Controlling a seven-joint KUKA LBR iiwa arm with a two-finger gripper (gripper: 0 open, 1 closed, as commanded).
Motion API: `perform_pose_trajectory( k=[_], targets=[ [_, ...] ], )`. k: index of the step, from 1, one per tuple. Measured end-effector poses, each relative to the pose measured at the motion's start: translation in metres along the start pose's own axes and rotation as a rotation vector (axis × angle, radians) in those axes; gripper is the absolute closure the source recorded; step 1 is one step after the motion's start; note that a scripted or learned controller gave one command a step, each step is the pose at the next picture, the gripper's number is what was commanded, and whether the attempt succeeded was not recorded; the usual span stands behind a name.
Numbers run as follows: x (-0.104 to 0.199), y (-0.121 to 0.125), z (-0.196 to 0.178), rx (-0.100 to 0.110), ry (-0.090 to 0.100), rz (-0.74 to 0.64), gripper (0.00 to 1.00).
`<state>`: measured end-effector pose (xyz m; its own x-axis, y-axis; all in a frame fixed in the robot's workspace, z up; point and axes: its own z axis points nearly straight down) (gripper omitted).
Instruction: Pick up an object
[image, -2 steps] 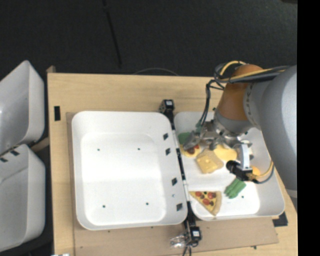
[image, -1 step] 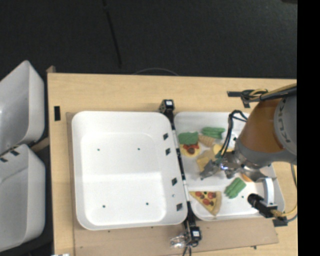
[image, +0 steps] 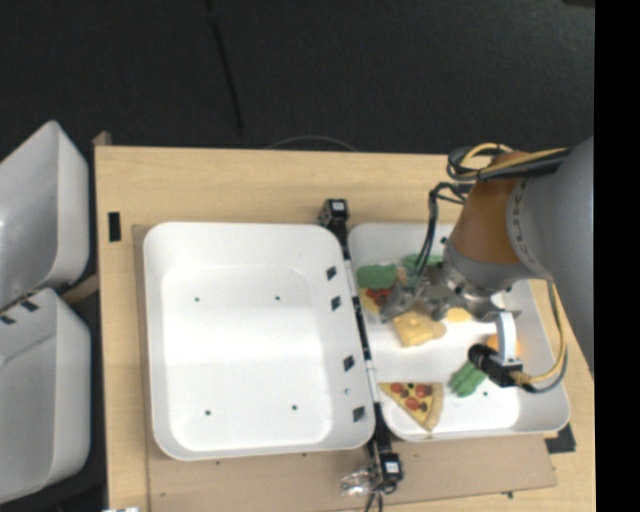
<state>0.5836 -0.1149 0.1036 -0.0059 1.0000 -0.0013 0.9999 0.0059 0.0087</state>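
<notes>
Gripper (image: 408, 300) down in right bin (image: 535, 405), arm reaching in from the right. Fingers hidden among the clutter, so can't tell their opening or whether anything is gripped. Yellow cheese-like piece (image: 418, 329) just beside the tip, possibly touching. Green item (image: 377, 275) and red item (image: 377, 298) to its left. Pizza slice (image: 414, 399) near front edge, green piece (image: 465, 379) right of it. Left bin (image: 160, 250) alongside.

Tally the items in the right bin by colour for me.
Green: 2, one piece at the bin's top, one lower down
Yellow: 1, chunk near the pincer
Red and tan: 1, pizza slice
Total: 4 clearly visible; others may be hidden under the arm.
</notes>
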Motion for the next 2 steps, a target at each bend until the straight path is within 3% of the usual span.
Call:
perform_pose_trajectory(
  k=[1,2],
  targets=[
    [-0.0007,0.0011,-0.0167,-0.009,-0.001,0.0,1.0],
    [-0.0007,0.0011,-0.0166,-0.009,-0.001,0.0,0.0]
  ],
)
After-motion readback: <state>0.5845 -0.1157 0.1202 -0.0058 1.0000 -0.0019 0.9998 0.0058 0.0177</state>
